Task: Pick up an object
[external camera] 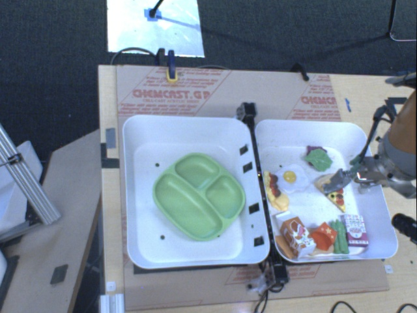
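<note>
Pizza slice (337, 199) in the right bin (374, 150) is the nearest toy to the gripper (337, 180) — it lies just below the fingertips in the camera view, long axis running from upper left to lower right, pointed end toward the bin's near wall. The gripper hangs low over the bin's middle, reaching in from the right, and whether its fingers are spread or closed cannot be told; nothing is seen between them. A fried egg (293, 177) sits just to its left and a green leaf (318, 157) a little beyond, so a short drop toward the slice looks like the likeliest move.
</note>
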Tool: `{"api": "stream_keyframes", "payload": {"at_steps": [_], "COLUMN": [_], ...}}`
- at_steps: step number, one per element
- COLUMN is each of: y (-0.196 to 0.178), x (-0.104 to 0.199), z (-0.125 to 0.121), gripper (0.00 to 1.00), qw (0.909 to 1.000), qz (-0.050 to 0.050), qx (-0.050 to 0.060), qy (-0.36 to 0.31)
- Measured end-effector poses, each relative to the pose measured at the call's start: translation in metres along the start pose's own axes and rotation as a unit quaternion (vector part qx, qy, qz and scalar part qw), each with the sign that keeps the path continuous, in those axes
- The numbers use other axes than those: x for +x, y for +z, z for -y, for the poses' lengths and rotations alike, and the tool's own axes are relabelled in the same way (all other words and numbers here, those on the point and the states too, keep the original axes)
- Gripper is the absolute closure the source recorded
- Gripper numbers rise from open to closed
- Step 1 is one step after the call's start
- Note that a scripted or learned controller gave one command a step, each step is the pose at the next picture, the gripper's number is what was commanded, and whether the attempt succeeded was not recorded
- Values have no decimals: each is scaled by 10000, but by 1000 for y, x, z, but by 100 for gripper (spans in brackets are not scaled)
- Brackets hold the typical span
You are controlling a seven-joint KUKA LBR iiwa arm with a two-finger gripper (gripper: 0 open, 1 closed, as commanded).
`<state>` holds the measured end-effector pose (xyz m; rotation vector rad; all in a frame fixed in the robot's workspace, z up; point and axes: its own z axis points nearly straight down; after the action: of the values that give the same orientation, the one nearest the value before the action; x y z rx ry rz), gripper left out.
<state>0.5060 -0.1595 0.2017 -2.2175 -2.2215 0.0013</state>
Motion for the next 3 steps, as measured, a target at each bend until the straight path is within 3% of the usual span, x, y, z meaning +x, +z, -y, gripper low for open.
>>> {"api": "stream_keyframes", "payload": {"at_steps": [2,3], "y": [109,117], "x": [15,15], "z": [-7,-7], "gripper": [0,0], "qw": [10000,10000], "qz": [-3,4], "qx": [4,-13], "qy": [2,7]}}
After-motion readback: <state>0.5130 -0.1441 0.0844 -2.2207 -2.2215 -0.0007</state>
